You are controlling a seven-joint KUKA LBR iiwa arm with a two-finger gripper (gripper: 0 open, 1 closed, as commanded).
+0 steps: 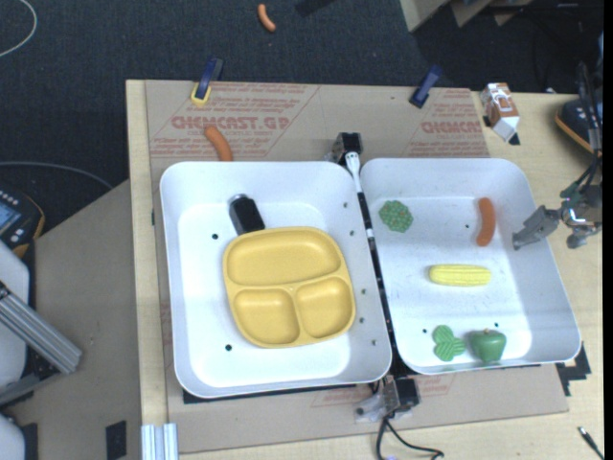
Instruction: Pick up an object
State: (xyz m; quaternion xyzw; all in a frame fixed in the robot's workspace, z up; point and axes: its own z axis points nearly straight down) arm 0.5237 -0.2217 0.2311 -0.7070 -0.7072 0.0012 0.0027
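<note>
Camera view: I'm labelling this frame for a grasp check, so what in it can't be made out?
- Tool: cut off by the right edge, small and blurred; its state can't be read.
- Black object in the left bin: partly covered by the yellow tray; its identity is unclear.
- Green items in the right bin: too small to name surely.
- Box on the bench: print too small to read.

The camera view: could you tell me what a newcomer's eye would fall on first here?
Most striking is the yellow divided tray lying in the left bin, with a small black object at its upper edge. The right bin holds scattered toy food: a yellow corn cob, a sausage and green pieces. The claw hangs at that bin's right rim.
</note>
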